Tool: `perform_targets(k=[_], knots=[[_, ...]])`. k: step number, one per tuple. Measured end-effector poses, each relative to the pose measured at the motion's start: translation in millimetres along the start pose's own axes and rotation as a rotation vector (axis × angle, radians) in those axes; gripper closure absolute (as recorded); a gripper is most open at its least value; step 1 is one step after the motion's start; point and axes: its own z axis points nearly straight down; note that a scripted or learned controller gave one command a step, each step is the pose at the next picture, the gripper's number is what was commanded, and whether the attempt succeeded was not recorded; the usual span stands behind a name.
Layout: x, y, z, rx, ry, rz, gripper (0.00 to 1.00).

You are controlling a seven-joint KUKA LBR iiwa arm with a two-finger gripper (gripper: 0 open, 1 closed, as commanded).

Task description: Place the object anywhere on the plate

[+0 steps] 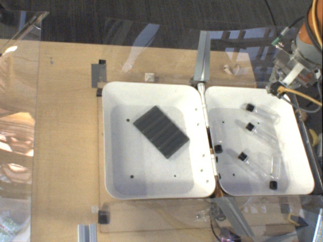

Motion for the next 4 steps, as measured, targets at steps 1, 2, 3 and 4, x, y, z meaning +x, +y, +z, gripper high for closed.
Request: perform_targets(k=[1, 2, 3, 4], knots=[[-4, 10, -36, -0.002, 0.001, 0.072, 1.00], [-15, 16, -65, -0.001, 0.001, 0.086, 1.00], [-15, 18, -104, -0.002, 0.001, 0.007, 1.00], [-31, -11, -4, -0.001, 0.001, -0.080, 1.00]])
